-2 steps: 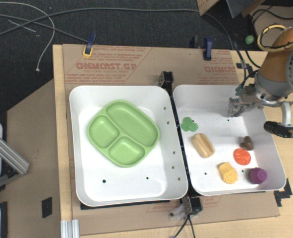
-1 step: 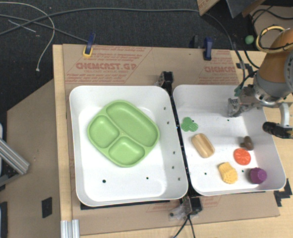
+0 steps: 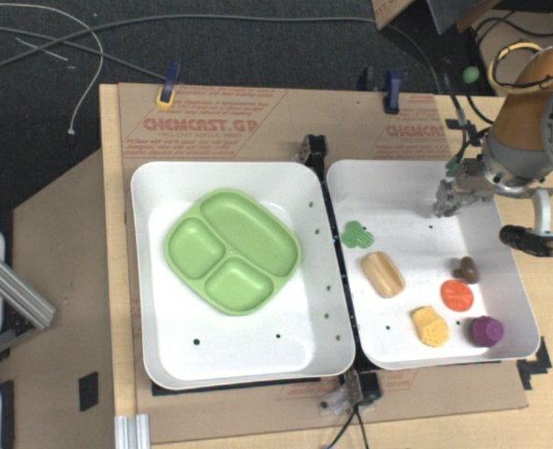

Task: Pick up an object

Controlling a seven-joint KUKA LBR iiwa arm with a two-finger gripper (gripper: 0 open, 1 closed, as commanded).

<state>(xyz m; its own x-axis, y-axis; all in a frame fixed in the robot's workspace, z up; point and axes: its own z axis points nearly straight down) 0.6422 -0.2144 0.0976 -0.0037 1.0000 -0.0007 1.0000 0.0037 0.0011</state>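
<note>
The hand (image 3: 447, 200), grip state hidden from me, hangs at the right bin's (image 3: 402, 178) far side, the tan bread roll (image 3: 383, 274) lying nearer-left, slanted.

Left of my hand (image 3: 442, 201), dark grey carpet floor (image 3: 42, 82) surrounds the brown cardboard-covered desk (image 3: 229, 124); thin white cables (image 3: 61, 50) trail across it, and two blue clamps (image 3: 170, 82) grip the desk's far edge.

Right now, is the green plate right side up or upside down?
Right side up. The green plate in the left bin shows three hollow sections facing up, with nothing in them.
</note>
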